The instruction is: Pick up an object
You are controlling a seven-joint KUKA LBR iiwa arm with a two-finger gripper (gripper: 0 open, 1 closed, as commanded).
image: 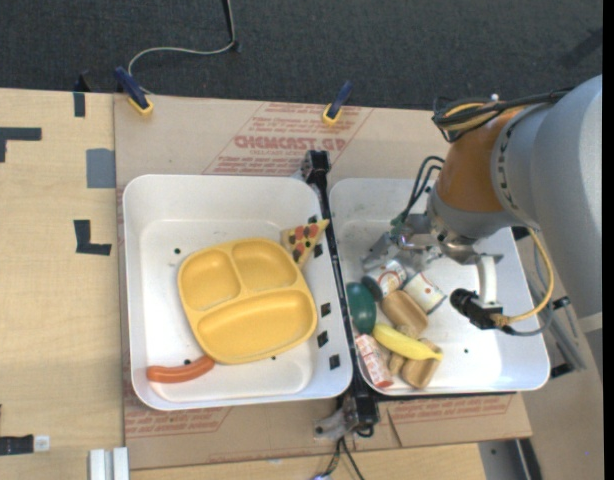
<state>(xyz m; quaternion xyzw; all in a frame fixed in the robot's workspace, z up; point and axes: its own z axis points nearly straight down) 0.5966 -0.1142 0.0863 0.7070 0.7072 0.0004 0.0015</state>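
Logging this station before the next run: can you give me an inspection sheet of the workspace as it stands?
Surface: two white bins side by side, left bin and right bin, on a cardboard sheet over a wooden bench.
Job's things: in the right bin, a banana, a green object, a small can, a tan roll and a red-and-white packet, bunched at its left side.
Clutter: in the left bin, a yellow divided plate, an orange hot dog and a pizza slice.
Grippers: gripper low over the right bin's pile; nothing seen held.
Cables: black and yellow cables along the arm.
Surroundings: two blue-and-yellow clamps on the cardboard's far edge.
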